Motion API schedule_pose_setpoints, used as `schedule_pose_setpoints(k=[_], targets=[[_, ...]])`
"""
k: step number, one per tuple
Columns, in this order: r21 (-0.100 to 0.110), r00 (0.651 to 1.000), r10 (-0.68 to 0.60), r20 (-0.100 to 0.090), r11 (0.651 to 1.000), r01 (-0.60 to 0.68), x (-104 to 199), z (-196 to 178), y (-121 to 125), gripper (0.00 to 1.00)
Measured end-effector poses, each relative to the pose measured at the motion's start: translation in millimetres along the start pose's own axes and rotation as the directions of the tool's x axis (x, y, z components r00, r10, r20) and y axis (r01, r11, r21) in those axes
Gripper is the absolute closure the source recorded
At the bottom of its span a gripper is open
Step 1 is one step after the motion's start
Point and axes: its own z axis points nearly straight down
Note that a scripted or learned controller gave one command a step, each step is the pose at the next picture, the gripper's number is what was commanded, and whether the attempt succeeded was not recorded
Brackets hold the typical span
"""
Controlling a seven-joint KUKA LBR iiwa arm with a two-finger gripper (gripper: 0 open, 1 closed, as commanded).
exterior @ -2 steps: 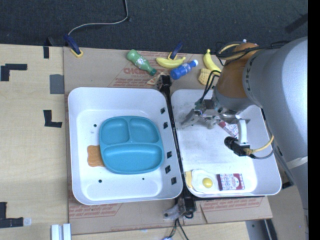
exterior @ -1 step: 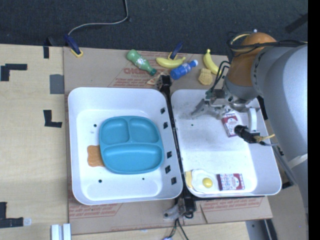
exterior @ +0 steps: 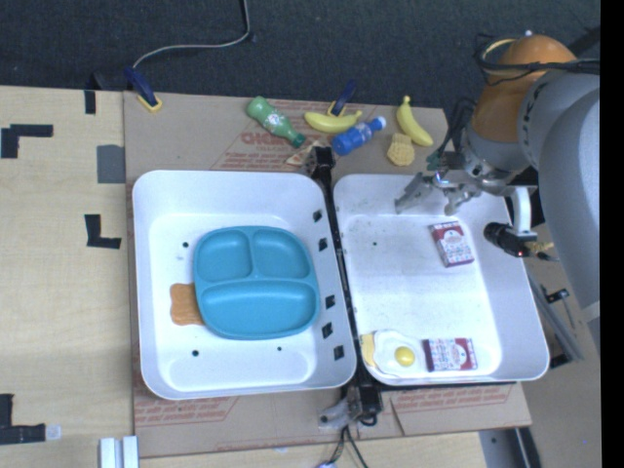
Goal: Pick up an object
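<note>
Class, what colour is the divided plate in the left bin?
Blue: the divided plate shows it best in the camera view.

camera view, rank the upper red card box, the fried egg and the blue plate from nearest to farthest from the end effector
From the end effector:
1. Upper red card box, right bin, just below it.
2. Fried egg, right bin's bottom-left corner.
3. Blue plate, left bin, farthest.

You get bright, even overhead light. The white bins [exterior: 156, 291] run near overexposed, their walls losing detail. Shadows are soft and short; a faint one sits under the blue tray [exterior: 255, 281]. The dark floor [exterior: 292, 8] at top holds almost no texture. The arm [exterior: 575, 154] at right reads soft, slightly out of focus. Overall sharpness is low and small print is unreadable.
</note>
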Motion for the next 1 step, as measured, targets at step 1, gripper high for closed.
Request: schedule_pose_setpoints(k=[1], targets=[[0.003,1.0,0.001,0.0,1.0,-0.001,-20.2,14.9,-23.0,0.0]])
